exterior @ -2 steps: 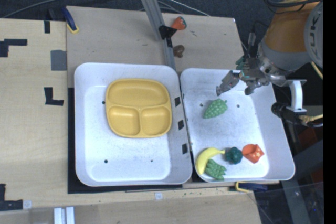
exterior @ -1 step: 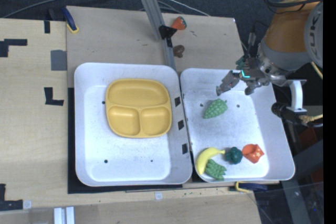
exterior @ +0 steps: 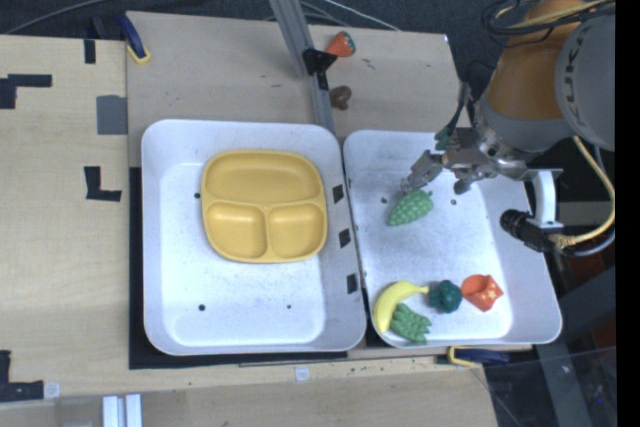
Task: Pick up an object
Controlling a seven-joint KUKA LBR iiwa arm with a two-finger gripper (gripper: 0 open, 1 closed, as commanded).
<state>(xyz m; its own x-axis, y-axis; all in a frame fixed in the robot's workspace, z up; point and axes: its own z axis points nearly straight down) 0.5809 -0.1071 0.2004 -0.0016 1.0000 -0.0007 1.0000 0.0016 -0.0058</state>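
Right bin [exterior: 520,315]: end effector [exterior: 420,180] above green grapes [exterior: 411,208], finger state unclear.

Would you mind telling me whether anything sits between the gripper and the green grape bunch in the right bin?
Nothing visible does. The gripper hangs just above the grape bunch; the other toys lie at the bin's near edge.

The gripper [exterior: 420,177] hangs just above green grapes [exterior: 411,208] in the right bin [exterior: 520,245].
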